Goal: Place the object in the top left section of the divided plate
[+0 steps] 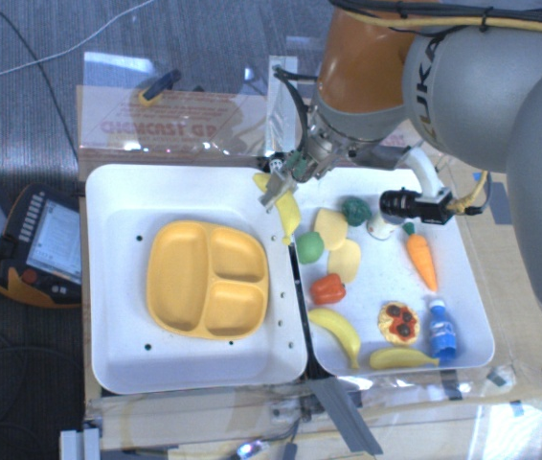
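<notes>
The claw (281,182) hangs over the ridge between the two bins, just above the right bin's (472,353) near-left corner, and a yellow piece (288,213), banana-like, dangles from its tips; it looks pinched between nearly closed fingers, though the grip seems shallow. The plate (207,278) sits in the left bin (108,353), well apart from the claw and lower-left of it. Which plate section counts as top left is a judgement: probably the large one on the far-left side. To do this well, I would carry the piece high over the ridge, move slowly so it does not swing loose, centre over that section, then lower close before opening, so it cannot bounce into the smaller sections.
</notes>
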Available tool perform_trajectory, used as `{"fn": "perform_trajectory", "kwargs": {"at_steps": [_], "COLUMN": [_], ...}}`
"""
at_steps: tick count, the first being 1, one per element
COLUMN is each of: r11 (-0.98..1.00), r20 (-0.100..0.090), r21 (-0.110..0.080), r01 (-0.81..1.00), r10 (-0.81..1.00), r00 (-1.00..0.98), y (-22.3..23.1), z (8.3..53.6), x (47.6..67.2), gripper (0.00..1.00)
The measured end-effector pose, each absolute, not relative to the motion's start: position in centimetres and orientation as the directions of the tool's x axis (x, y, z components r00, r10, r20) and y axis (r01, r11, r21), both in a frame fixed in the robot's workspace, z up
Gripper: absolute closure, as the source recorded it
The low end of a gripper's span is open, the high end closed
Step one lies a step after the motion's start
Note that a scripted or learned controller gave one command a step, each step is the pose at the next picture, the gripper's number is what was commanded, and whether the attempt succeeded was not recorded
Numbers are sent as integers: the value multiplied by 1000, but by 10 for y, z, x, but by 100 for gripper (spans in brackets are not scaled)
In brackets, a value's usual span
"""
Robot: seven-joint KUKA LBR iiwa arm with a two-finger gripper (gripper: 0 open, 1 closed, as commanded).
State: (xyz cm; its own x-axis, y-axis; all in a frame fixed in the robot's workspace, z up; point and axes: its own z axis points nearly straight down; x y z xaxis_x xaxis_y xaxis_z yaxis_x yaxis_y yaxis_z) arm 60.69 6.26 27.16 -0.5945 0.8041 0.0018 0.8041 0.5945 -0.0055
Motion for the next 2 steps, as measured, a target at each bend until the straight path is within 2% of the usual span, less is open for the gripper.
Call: {"fn": "perform_trajectory", "kwargs": {"at_steps": [1,2], "r11": [594,600], "r20": [1,2], "r21": [-6,-5], "r01": [804,800], "r10": [804,800], "r00": [-594,-600], "y": [62,50], "z": [272,302], "x": [607,580], "gripper": [0,0]}}
